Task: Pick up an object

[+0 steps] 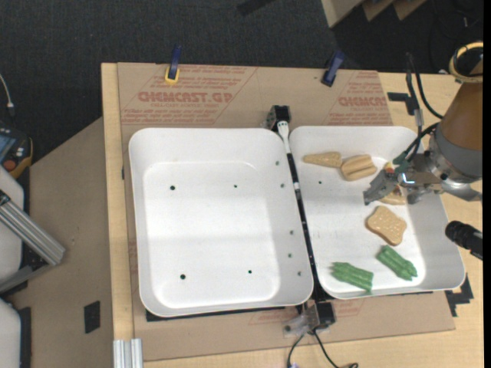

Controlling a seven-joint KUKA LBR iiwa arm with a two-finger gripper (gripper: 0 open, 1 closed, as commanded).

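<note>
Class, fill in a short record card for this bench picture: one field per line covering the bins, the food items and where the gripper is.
left bin: shallow white bin
right bin: shallow white bin, holding all the food items
tan items: elongated tan bread piece, tan bread roll, tan toast slice
green items: two green bean-pod pieces, and, near front edge
gripper: two-finger gripper over right bin, between roll and toast
held object: cannot tell

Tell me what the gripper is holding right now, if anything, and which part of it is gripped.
It cannot be told. The gripper is low in the right bin, over a pale food piece, but the view does not show anything between its fingers.
</note>
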